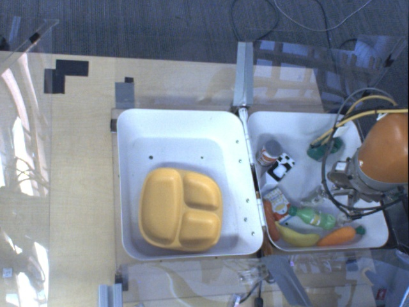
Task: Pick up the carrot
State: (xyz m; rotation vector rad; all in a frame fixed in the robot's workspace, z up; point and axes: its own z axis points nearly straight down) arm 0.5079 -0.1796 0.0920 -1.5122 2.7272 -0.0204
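Carrot lying at front edge of right bin, roughly 7 o'clock from arm's orange band, just beside banana. Gripper hiding under wrist, so grip state: cannot tell. Counting: two white bins, one carrot, one banana, one green bottle, one yellow divided tray sitting in left bin.

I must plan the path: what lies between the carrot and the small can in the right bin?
In the camera view, the green bottle lies between the carrot and the can.
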